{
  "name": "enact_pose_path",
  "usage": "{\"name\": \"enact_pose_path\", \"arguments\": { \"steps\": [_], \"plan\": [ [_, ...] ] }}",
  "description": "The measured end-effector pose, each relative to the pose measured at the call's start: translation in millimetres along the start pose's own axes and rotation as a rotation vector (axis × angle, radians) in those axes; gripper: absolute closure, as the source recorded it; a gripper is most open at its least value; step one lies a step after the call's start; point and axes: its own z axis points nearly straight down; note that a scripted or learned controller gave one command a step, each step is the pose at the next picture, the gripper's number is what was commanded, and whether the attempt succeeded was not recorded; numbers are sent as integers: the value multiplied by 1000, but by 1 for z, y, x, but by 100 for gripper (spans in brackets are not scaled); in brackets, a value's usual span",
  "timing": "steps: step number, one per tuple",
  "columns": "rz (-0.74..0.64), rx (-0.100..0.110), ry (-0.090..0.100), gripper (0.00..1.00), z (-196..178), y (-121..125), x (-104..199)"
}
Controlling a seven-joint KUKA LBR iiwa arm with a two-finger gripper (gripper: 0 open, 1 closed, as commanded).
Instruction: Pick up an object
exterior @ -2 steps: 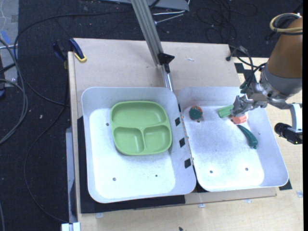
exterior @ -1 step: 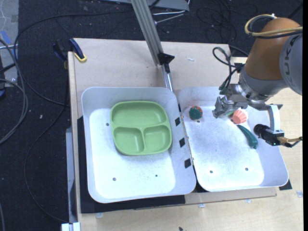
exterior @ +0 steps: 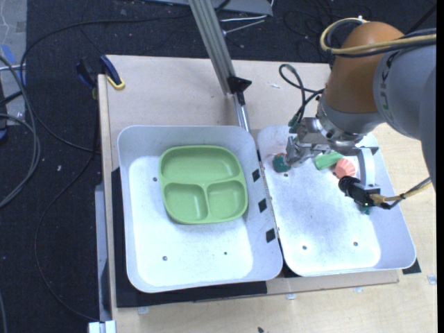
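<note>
Currently the gripper (exterior: 294, 152) is seen low over the far left corner of the right bin (exterior: 333, 234); whether its fingers are apart or together cannot be told. A small teal object (exterior: 280, 163) lies just beside it, with green and pink objects (exterior: 333, 162) nearby. A green divided plate (exterior: 203, 184) is held in the left bin (exterior: 187, 255).

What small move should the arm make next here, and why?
Probably a short descent onto the small teal object. The gripper sits low in the right bin, right beside that object and the green piece, with nothing visibly held.
</note>
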Motion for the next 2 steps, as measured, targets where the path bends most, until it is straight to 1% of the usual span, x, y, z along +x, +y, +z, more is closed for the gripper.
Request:
{"name": "enact_pose_path", "arguments": {
  "steps": [1, 2],
  "plan": [
    [-1, -2, 0, 100, -11, 10, 55],
    [-2, -2, 0, 100, -18, 16, 115]
  ]
}}
